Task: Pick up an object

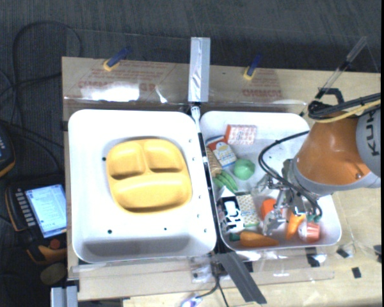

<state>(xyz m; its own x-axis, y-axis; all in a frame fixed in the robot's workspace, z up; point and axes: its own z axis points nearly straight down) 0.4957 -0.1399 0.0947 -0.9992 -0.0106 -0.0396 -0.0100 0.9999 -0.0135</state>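
Note:
My gripper [283, 213] reaches down into the right bin [320, 235], low among the objects near the front. Around it lie an orange piece [269, 206], an orange carrot-like item [258, 240] and a red and white can [309, 231]. To its left are a black and white box [231, 213], a green ball [244, 169], a green pod [227, 182] and a red packet [241, 134]. The fingers sit in the clutter and nothing clearly shows between them.
The left bin [89, 235] holds a yellow sectioned tray [149, 174]. A metal divider post [200, 69] stands at the back between the bins. Cables [288, 142] loop over the right bin by the orange wrist band [333, 155].

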